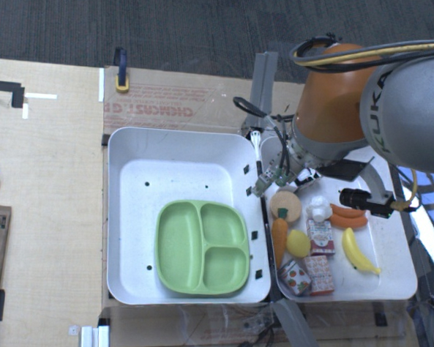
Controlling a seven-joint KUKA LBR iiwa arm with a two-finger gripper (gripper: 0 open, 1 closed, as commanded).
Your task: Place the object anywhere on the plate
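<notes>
Meanwhile, the grey-and-orange arm's two-finger gripper (279,179) hangs low over the right white bin (397,279), just beyond the green three-compartment plastic plate (201,247); whether its fingers are spread or hold anything cannot be told. The plate lies alone in the left white bin (127,200), apparently left bare to receive an item. Right of the plate, across the divider, toy foods cluster: a tan round piece (285,206), orange carrot (280,239), yellow lemon (298,243), yellow banana (359,251), small printed cartons (321,238). Which is the intended object is unclear.

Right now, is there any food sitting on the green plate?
No, the green plate in the left bin has bare compartments, while the banana lies in the right bin.
</notes>
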